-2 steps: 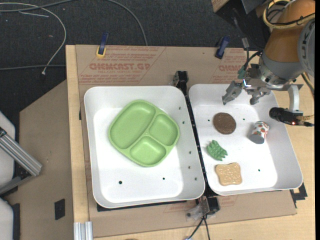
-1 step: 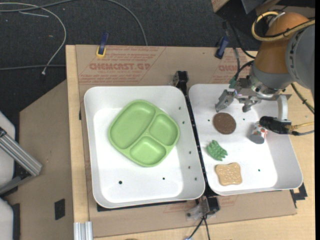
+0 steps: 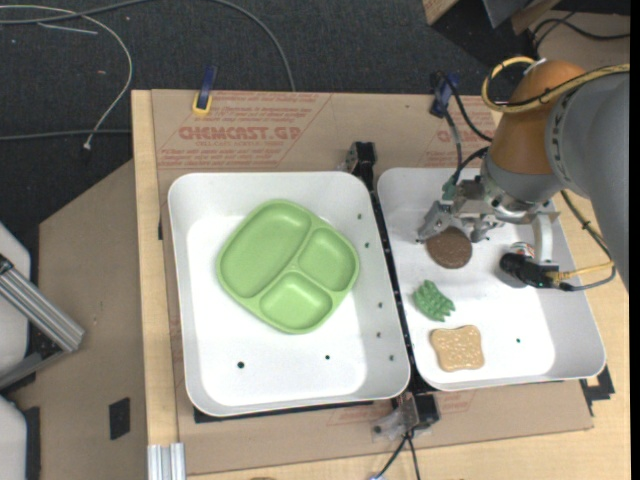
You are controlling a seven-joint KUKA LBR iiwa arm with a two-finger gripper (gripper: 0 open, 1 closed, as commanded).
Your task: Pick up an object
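The thick grey KUKA arm [image 3: 600,128] has a rounded orange band [image 3: 528,128], yellow and black cables, and a metallic silver gripper [image 3: 470,218]

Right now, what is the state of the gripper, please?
Gripper: over the brown disc in the right bin; open or shut cannot be told.

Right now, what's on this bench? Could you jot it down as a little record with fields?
left bin: holds a green divided plate
right bin: holds a brown round piece, a green leafy piece and a tan toast-like piece
arm: reaches in from the right, over the right bin
gripper: just above the brown round piece
grip: cannot tell whether anything is held
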